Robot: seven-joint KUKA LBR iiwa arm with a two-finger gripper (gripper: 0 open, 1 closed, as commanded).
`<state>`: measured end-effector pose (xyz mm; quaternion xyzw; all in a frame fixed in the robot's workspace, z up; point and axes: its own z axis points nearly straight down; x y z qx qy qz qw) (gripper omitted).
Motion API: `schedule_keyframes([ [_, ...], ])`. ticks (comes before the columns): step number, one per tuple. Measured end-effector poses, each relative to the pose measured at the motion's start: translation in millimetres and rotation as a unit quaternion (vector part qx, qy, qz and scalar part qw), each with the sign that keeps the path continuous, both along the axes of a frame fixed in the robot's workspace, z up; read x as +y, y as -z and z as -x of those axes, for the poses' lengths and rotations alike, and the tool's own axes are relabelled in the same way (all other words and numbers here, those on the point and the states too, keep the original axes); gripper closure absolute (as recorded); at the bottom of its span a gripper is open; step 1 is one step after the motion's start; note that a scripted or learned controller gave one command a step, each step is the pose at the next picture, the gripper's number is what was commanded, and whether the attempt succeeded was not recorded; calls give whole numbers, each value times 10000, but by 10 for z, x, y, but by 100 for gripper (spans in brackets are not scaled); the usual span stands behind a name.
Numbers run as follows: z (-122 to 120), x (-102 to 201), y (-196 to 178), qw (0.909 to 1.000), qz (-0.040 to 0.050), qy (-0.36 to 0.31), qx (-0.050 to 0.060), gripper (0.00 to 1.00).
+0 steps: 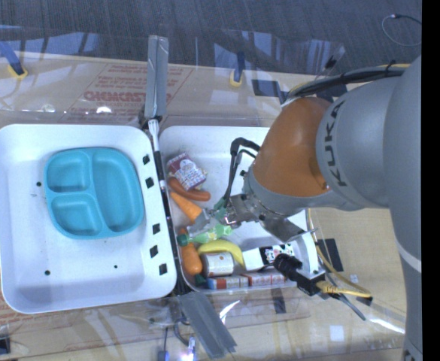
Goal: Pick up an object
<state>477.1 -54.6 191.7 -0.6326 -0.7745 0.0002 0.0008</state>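
Note:
The right bin (204, 138) holds a heap of toy food along its left and front sides: a red-and-white packet (186, 170), a sausage (191, 192), a carrot (186, 205), a banana (223, 249), an orange piece (192, 259), a white can (220, 264) and a long flat box (253, 280). My gripper (229, 213) reaches down into this bin beside the carrot, just above the banana, at a greenish item (207, 235). The arm's orange band (295, 156) and wrist hide most of the bin's right half.
The left bin (24, 277) holds a light-blue divided plate (93, 191). A grey divider post (156, 74) stands between the bins at the back. Cables and a black-and-white block (283, 253) hang off the wrist over the right bin's front corner.

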Motion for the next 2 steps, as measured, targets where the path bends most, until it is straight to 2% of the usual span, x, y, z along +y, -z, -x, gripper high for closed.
schedule_keyframes([
  [1,-19,-481,916,10000,0,-86,12,0],
  [2,-25,-479,820,9999,5,-118,15,100],
])
